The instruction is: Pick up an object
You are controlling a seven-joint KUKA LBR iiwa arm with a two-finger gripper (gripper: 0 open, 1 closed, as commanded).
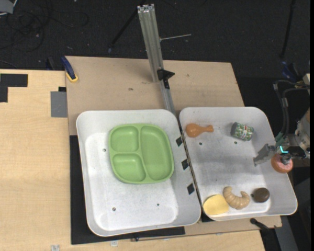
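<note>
Your gripper [273, 151] is sitting at the right edge of the right bin [225, 161], jaws spread wide with nothing between them. So it's not holding anything.

Going near to far, along the front edge of that bin you've got a yellow round piece [215, 205], a tan croissant-looking thing [236, 198] touching it, and a dark brown disc [260, 194] just beside that. All 3 lie well in front of the gripper. An orange-red ball [281, 163] sits right at the rim, just beside the gripper's near side.

Further back, a green can [242, 131] lies on its side and an orange drumstick shape [197, 129] sits near the divider.

Left bin [94, 203] holds a green 3-compartment plate [141, 153].
</note>
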